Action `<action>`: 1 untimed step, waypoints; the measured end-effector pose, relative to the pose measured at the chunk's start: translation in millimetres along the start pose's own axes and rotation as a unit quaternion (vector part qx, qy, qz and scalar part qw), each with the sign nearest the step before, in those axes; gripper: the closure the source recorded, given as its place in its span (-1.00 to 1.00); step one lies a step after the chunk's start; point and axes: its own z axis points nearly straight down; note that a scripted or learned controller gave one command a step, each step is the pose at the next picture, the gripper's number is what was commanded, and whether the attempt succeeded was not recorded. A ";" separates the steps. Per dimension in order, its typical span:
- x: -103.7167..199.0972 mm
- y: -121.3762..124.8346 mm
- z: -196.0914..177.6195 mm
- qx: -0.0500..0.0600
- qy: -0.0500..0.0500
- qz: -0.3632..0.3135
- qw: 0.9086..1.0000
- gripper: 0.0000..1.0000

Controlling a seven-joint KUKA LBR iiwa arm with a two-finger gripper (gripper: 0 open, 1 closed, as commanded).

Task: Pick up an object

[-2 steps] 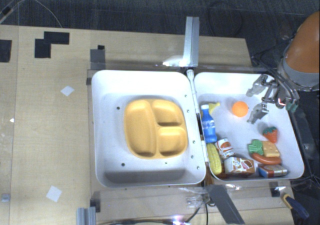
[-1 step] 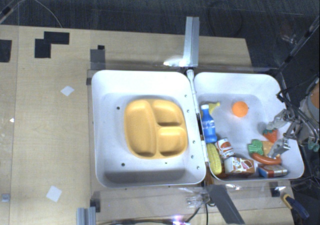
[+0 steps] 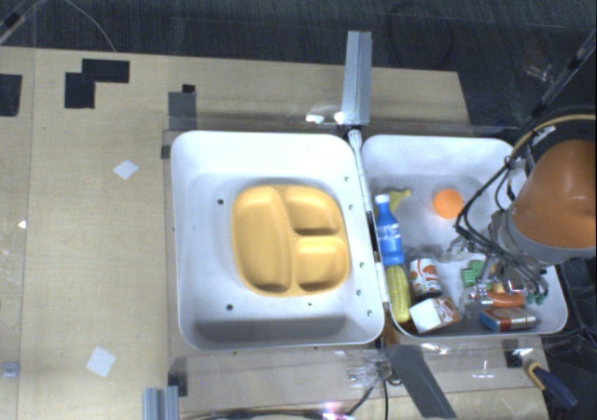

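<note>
The right bin (image 3: 420, 155) holds a jumble of small objects. A blue bottle (image 3: 388, 231) lies along its left wall, with a yellow corn cob (image 3: 398, 288) below it. An orange ball (image 3: 448, 203) rests near the middle. A small can (image 3: 425, 276) and a white box (image 3: 431, 315) sit toward the front. My gripper (image 3: 492, 286) hangs low over the front right part of this bin, above red, green and blue items (image 3: 508, 308). The arm's orange band (image 3: 560, 196) and cables hide most of the gripper.
The left bin (image 3: 201, 250) carries a yellow divided tray (image 3: 289, 239). A metal post (image 3: 356, 77) stands behind the seam between the bins. Wooden bench surface (image 3: 84, 250) spreads to the left.
</note>
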 end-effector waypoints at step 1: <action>-61.5 -44.4 -3.8 -0.001 0.001 -0.027 1.000 -1.00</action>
